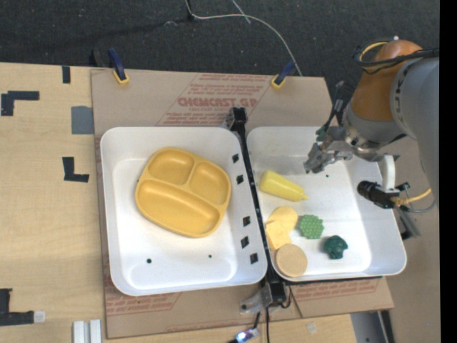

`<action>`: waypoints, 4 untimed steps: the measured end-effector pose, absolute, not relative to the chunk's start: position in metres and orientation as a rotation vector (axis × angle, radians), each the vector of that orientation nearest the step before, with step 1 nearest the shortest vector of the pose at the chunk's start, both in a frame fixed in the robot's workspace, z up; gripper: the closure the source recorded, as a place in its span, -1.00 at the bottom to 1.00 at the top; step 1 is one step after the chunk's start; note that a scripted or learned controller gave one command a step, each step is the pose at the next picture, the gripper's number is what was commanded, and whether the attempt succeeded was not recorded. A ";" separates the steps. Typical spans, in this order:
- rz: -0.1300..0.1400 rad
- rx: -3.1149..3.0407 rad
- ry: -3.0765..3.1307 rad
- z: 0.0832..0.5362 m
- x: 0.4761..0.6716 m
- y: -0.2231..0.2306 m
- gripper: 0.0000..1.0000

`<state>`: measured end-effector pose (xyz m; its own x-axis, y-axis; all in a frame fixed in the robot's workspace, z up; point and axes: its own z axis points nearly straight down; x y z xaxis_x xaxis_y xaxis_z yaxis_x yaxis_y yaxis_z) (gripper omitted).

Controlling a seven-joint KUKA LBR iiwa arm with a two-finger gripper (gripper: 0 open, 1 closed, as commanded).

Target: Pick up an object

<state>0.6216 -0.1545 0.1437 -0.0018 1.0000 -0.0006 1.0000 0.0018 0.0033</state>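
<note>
You see the two-finger gripper (315,164) low over the right white bin (357,263) (upper part); finger spacing cannot be told. Nearest: yellow cone-shaped plastic piece (282,186), just left.

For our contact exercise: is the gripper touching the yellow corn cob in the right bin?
Apart. The camera view shows bare white bin floor between the gripper and the yellow corn cob.

Place: I read this as a robotics lab bench.
Evidence: two white bins (114,191) on cardboard sheet (207,102) held by blue clamps (116,65); loose cable (264,23) over dark carpet; grey-orange arm (400,91).
</note>
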 end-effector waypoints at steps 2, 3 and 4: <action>0.002 2.215 2.231 0.205 0.621 -0.095 1.00; 0.001 2.217 2.230 0.217 0.604 -0.047 1.00; 0.001 2.216 2.230 0.228 0.595 0.000 1.00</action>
<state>0.5947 0.0003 0.2275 -0.0066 1.0000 0.0020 1.0000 0.0066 -0.0015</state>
